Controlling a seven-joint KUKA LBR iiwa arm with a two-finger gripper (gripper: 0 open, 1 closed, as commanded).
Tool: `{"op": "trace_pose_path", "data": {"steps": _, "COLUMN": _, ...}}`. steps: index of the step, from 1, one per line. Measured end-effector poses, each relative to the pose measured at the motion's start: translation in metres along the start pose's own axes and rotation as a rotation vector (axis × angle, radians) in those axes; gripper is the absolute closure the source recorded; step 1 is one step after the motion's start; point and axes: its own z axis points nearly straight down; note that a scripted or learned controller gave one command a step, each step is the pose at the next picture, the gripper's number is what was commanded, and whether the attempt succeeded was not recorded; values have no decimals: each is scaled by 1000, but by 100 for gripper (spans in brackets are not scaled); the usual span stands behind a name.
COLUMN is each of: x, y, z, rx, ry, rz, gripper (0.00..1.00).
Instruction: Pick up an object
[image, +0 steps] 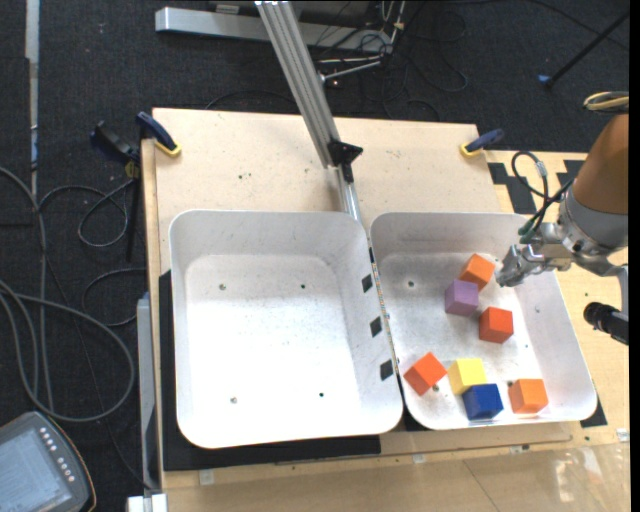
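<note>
A: Where is the arm?

B: It reaches in from the right. The end effector (517, 268) sits over the right bin (560, 330), at its far right part, just beside an orange cube (479, 269).

A: Is it gripping that cube?

B: I cannot tell. The tip is small and blurred against the white bin wall, so whether it is apart or together is not readable, and nothing is clearly seen inside it.

A: What lies in that bin?

B: Seven cubes. The orange one beside the end effector is the farthest. A purple cube (462, 297) touches it on its near left side. A red cube (496, 324) lies just near and right of the purple one. Toward the near edge there is an orange-red cube (426, 372) on the left, then a yellow cube (466, 375) just beside it, with a blue cube (482, 401) touching the yellow one on its near side. Another orange cube (528, 395) sits right of the blue one, near the bin's near right corner.

A: And the other bin?

B: The left bin (200, 300) stands side by side with the right one, their rims meeting in the middle. Both rest on the pale tabletop (260, 160).

A: Anything else?

B: A slanted metal pole (305, 85) comes down from the far side to the seam between the bins. Two clamps with yellow tips (160, 135) hold the tabletop's far corners. Cables trail over the dark floor (70, 230) on the left.
</note>
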Motion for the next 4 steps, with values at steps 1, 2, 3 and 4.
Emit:
{"op": "trace_pose_path", "data": {"steps": 1, "x": 0, "y": 1, "z": -25, "rx": 2, "ry": 1, "rz": -2, "gripper": 100}}
{"op": "trace_pose_path", "data": {"steps": 2, "x": 53, "y": 14, "z": -20, "rx": 5, "ry": 5, "rz": -9, "gripper": 100}}
{"op": "trace_pose_path", "data": {"steps": 3, "x": 105, "y": 15, "z": -24, "rx": 7, "ry": 6, "rz": -9, "gripper": 100}}
{"op": "trace_pose_path", "data": {"steps": 4, "x": 157, "y": 27, "z": -21, "rx": 5, "ry": 5, "rz": -9, "gripper": 100}}
